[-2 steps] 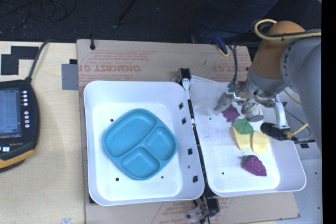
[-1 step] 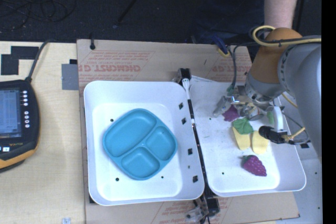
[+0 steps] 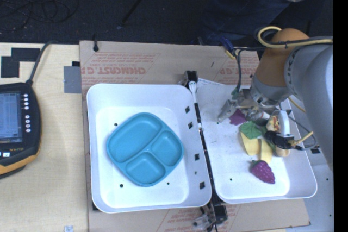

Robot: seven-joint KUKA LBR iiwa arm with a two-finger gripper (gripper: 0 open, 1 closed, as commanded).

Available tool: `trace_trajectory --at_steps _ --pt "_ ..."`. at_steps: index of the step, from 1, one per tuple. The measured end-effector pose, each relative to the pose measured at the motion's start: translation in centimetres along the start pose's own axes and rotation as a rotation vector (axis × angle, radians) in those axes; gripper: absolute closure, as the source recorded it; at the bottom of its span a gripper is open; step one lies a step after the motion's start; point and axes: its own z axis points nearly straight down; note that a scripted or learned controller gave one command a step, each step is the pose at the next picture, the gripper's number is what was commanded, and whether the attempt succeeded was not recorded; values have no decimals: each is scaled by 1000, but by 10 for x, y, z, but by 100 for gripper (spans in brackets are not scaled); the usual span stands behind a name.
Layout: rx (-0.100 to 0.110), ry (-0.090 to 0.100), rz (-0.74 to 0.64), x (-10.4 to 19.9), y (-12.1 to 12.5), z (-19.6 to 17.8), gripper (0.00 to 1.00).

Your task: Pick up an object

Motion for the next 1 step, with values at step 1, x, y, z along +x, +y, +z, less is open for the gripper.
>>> trace_trajectory --at_steps 1 --pt "0 0 0 21 0 0 0"
